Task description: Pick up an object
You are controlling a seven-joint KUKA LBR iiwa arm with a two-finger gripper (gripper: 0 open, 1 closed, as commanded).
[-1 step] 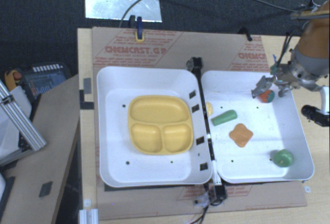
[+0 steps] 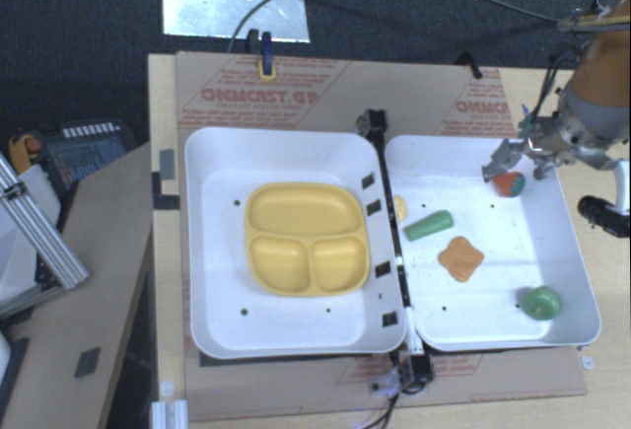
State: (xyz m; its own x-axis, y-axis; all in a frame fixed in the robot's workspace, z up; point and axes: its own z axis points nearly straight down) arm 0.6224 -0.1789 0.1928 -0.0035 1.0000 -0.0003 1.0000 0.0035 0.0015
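Gripper (image 2: 515, 164) hangs right over the red-orange ball (image 2: 509, 184) near the right bin's (image 2: 577, 250) far wall, can't tell its jaw state, so the round ball might just roll away.

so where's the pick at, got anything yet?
Nothing lifted. The gripper is low in the right bin, right at the red-orange object, but a grasp can't be confirmed. The green cylinder, orange piece and green round object lie loose. Left: grasp and lift.
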